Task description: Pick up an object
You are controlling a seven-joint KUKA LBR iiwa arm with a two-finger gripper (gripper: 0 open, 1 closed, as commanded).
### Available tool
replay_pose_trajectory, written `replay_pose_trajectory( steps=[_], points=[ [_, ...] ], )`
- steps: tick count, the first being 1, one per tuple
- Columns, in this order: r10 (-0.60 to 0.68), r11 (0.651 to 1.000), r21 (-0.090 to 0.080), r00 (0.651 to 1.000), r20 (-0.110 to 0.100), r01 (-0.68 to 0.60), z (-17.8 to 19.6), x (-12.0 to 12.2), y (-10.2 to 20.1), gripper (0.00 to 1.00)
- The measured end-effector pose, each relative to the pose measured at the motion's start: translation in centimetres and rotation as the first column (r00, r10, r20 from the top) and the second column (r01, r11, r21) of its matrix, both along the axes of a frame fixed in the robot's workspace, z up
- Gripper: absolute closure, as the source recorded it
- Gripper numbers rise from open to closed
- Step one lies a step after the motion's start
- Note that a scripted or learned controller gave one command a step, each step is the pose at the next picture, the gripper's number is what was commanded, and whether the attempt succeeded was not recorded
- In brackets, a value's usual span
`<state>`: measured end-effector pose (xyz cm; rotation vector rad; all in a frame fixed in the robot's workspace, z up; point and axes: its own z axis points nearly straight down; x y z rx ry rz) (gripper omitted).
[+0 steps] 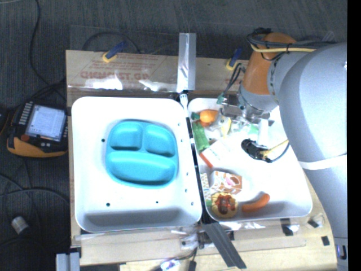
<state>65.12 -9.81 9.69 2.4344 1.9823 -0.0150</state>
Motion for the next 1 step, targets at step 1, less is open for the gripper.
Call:
replay_pose_trajectory(
  steps=[1],
  points=[
    [0.078, 0.997, 0.006, 0.997, 0.001, -0.078, 10.49, 1.71, 2.61, 1.00]
  ],
)
